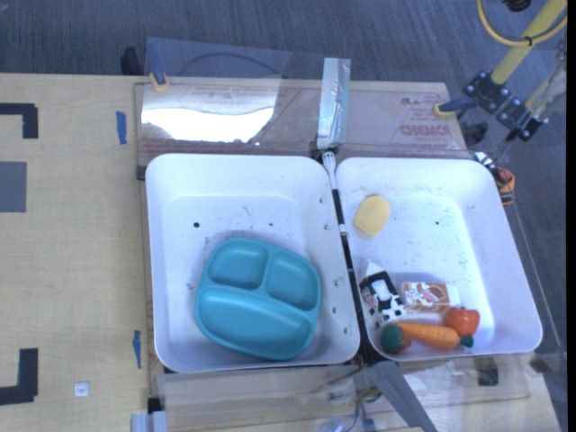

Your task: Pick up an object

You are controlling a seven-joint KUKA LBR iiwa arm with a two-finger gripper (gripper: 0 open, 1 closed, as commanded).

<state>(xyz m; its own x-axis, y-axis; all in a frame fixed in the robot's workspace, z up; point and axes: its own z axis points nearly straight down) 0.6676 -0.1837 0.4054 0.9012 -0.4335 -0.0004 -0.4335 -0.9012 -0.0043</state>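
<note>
Pincer state cannot be told. A teal divided plate is seen in the left bin. In the right bin, a yellow lemon is set apart from a toy carrot and a red tomato.

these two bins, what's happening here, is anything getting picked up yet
Nothing is being handled right now. The left bin holds a teal divided plate. The right bin holds a yellow lemon-like piece near its back, and a cluster at its front: a black-and-white toy, a small snack packet, a carrot and a tomato. Everything lies in the bins, nothing lifted.
</note>
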